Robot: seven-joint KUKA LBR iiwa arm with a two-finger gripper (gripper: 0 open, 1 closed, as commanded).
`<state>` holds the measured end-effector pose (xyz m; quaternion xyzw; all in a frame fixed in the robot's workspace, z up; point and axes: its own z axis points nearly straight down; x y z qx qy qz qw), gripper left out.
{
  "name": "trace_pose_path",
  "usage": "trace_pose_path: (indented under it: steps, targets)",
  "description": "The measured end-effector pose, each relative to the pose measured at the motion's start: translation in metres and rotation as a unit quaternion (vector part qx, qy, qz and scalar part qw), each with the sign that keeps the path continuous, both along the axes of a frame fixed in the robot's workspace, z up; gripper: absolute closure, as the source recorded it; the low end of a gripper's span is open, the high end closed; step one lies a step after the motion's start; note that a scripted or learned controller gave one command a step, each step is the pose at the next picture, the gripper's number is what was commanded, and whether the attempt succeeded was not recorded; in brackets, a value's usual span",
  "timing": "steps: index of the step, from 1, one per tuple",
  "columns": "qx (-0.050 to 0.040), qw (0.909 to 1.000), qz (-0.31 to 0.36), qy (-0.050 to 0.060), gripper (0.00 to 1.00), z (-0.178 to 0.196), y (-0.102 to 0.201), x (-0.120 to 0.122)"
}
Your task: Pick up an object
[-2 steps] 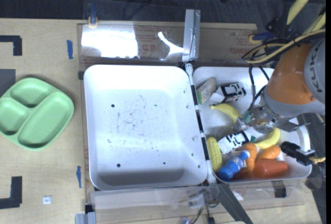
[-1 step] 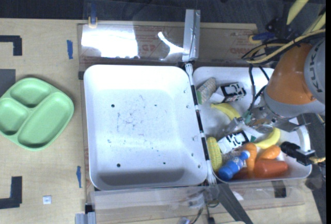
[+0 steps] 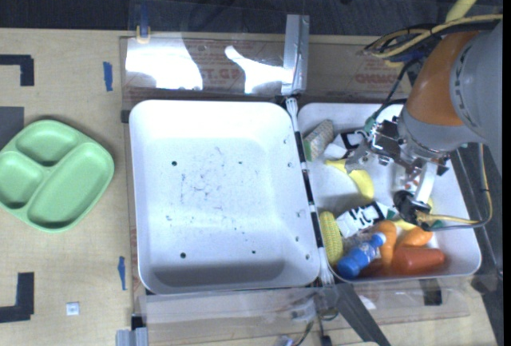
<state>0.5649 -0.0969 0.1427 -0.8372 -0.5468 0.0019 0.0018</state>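
A wooden bench (image 3: pixel 64 65) seen from above, bearing two shallow white bins side by side. The left bin (image 3: pixel 215 192) is the larger shape in view, its floor speckled with faint marks. The right bin (image 3: pixel 471 252) sits touching it at 3 o'clock and holds a jumble of small things.

The grey arm (image 3: pixel 467 81), with its orange band, comes in from 2 o'clock and reaches down over the right bin. Its gripper (image 3: pixel 399 157) hangs above the middle of that bin; how far apart it stands, and whether it has hold of anything, cannot be told from this angle.

At 9 o'clock on the bench lies a green divided plate (image 3: pixel 54 174), well apart from the bins.

Inside the right bin: a red piece (image 3: pixel 415 260) at 5 o'clock, an orange piece (image 3: pixel 413 236) touching it above, a blue bottle (image 3: pixel 359 255) just beside at 6 o'clock, a corn cob (image 3: pixel 330 235) along the bin's left wall, a banana (image 3: pixel 358 179) near the middle just left of the gripper, and a grey object (image 3: pixel 319 137) at 11 o'clock.
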Motion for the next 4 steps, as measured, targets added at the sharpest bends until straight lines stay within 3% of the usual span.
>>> trace_pose_path:
  steps: [1,2,3,4]
  targets:
    - [-0.0002,0.9994,0.034,-0.001,0.0,0.043,-0.032,0.022]
    - [0.0021,0.983,0.184,0.0,0.0,-0.047,0.001,-0.014]
    - [0.0028,0.9831,0.183,0.001,1.0,-0.039,0.0,-0.014]
    - [0.0007,0.9905,0.138,0.0,1.0,0.04,0.087,-0.04]
